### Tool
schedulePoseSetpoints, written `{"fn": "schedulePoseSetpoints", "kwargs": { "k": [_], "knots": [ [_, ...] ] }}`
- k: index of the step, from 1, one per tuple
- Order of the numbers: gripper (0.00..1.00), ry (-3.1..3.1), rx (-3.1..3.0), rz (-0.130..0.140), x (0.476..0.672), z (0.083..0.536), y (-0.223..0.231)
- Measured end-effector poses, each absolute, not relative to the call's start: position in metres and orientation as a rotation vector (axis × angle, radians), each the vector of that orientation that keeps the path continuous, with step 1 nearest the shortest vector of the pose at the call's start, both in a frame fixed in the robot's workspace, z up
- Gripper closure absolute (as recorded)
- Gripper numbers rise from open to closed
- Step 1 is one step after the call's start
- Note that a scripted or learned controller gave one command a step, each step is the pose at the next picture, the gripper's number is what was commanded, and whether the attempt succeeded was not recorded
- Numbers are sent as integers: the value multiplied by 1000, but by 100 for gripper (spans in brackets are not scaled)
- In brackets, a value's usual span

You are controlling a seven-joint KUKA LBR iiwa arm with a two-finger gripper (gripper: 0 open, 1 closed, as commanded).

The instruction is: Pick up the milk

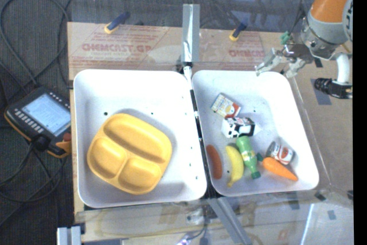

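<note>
pincer (275, 64) spread apart above right bin's (298, 123) far rim; milk (238, 128) lies inside.

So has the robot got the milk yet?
Not yet. The milk carton, black and white like a cow, lies in the right bin among the toy food, next to the green bottle. The gripper is open and hangs above the bin's far edge, holding nothing. It has to move over the milk, come down, grab it and lift.

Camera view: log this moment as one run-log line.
gripper: open, above right bin's far rim, holding nothing | milk: lying in right bin, untouched | yellow tray: left bin
</note>
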State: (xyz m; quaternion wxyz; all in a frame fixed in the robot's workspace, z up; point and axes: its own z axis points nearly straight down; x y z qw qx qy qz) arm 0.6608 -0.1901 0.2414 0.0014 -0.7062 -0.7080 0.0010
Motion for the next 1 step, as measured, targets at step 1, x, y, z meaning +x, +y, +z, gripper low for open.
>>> {"fn": "schedulePoseSetpoints", "kwargs": {
  "k": [1],
  "knots": [
    [0, -2281, -2153, 5, 619, 105, -110]
  ]
}}
